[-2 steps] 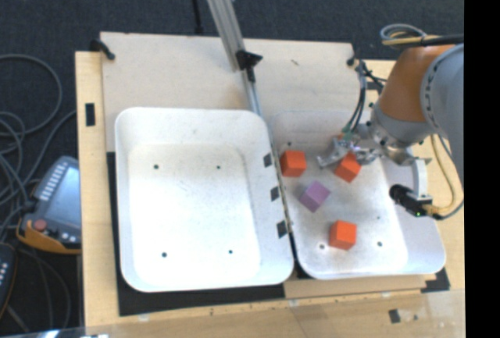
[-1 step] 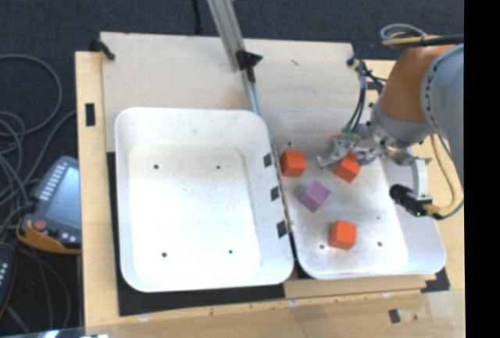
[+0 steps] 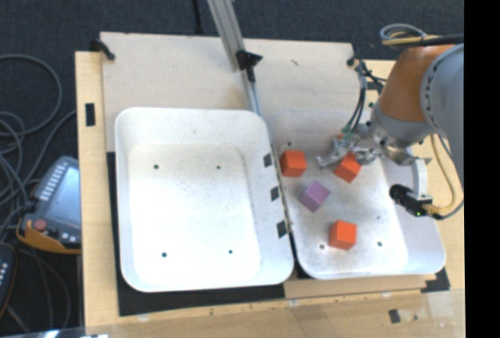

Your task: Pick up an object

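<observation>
Over the right bin (image 3: 426, 250), the gripper (image 3: 344, 153) reaches in from the right edge, and an orange cube (image 3: 348, 169) sits right at its metal tips; whether the claw is open or clamped on that cube cannot be told, since the tips blur into the block. No writing or label can be read anywhere (the grey handset (image 3: 58, 192) left of the left bin (image 3: 133, 133) is too small to make out). Within the right bin, a second orange cube (image 3: 294, 163) lies near its left wall, a purple cube (image 3: 315, 195) sits just below the gripper, and a third orange cube (image 3: 342, 235) rests toward the bin's near edge.
</observation>
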Available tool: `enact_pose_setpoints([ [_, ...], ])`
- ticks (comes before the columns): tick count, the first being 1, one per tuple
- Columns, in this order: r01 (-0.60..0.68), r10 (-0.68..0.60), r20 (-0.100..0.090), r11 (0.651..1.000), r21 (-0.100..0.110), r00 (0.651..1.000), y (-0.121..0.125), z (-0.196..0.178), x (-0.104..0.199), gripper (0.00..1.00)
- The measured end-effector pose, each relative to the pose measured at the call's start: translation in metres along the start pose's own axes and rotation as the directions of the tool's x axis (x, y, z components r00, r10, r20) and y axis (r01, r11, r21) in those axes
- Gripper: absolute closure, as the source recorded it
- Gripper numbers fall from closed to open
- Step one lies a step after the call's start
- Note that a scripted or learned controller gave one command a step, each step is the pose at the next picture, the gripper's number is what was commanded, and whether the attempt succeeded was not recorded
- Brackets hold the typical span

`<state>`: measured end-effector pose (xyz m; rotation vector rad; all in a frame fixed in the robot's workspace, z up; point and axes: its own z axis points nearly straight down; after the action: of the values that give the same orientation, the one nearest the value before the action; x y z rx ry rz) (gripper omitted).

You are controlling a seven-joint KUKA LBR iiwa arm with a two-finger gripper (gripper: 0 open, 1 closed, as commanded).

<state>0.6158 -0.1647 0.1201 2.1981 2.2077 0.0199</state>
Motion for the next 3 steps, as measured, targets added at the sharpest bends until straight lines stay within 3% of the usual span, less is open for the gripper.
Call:
enact_pose_setpoints([
  [2,-0.004,0.004,0.001,1.000,0.000,1.000,0.000,0.001,-0.001,0.00],
  [3,-0.002,0.002,0.001,1.000,0.001,1.000,0.014,0.002,-0.008,0.00],
])
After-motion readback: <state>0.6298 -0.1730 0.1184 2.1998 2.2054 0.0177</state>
